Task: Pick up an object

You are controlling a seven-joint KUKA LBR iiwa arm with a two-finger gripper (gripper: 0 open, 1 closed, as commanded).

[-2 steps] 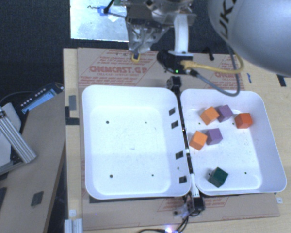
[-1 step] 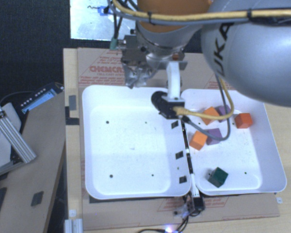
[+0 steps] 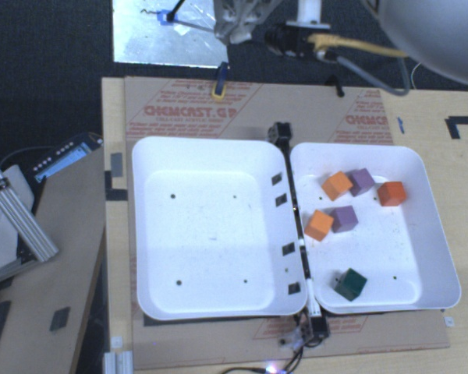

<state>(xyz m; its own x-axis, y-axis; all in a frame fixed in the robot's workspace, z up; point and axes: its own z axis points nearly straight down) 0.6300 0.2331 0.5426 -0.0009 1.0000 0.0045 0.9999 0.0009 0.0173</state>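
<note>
Bench with cardboard sheet carries two white bins, left bin (image 3: 210,232) bare, right bin (image 3: 429,263) holding the blocks. Gripper (image 3: 238,22) hangs high at the top edge beyond both bins, nothing between its fingers, and whether they're spread or closed I can't tell. From it the blocks lie down-frame and to the right: nearest cluster is orange block (image 3: 337,185) touching purple block (image 3: 361,181), green block (image 3: 349,284) farthest.

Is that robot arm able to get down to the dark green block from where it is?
Probably yes. The dark green block sits alone near the front of the right bin, apart from the orange and purple blocks, with nothing over it. The gripper hangs beyond the bins' far edge.
</note>
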